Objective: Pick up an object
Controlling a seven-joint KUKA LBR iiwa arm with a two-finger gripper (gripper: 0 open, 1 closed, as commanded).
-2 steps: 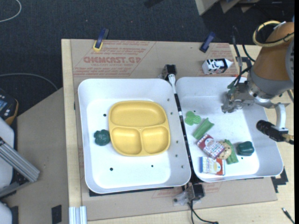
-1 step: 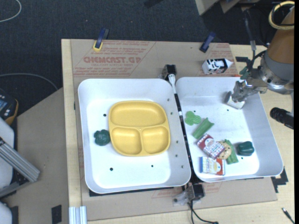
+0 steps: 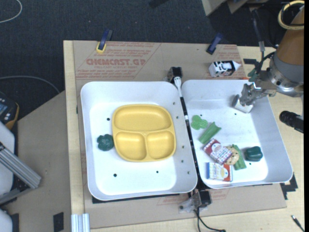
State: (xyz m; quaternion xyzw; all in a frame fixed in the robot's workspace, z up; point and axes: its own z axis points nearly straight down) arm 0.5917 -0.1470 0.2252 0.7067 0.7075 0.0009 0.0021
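Objects: a small heap lies in the right bin (image 3: 270,129), toward its near edge. It holds a light green piece (image 3: 198,123), a green stick-like piece (image 3: 209,132) just beside it, a red and white packet (image 3: 219,152), a white carton with red and blue print (image 3: 219,172), a small figure-like toy (image 3: 236,157) and a dark green lump (image 3: 253,153).
Gripper: the gripper (image 3: 245,100) hangs over the far part of the right bin, well apart from the heap. From where I stand I cannot tell how its tips are set, and nothing shows in its grasp. Whether it touches the bin floor I cannot tell.
Arm: grey, with an orange band (image 3: 292,47) above the wrist, reaching in from the right.
Left bin: the left bin (image 3: 94,105) carries a yellow divided plate (image 3: 144,132) at its middle, with a dark green toy (image 3: 105,142) just beside the plate's left edge.
Surface: a bench covered by a brown cardboard sheet (image 3: 120,59) with red print. A blue and yellow clamp (image 3: 103,41) and a dark blue clamp (image 3: 214,43) sit at its far edge, and a black and white toy (image 3: 224,68) rests near the right bin's far rim.
Room: dark carpet (image 3: 96,8) beyond the bench, with a thin cable looping across it.
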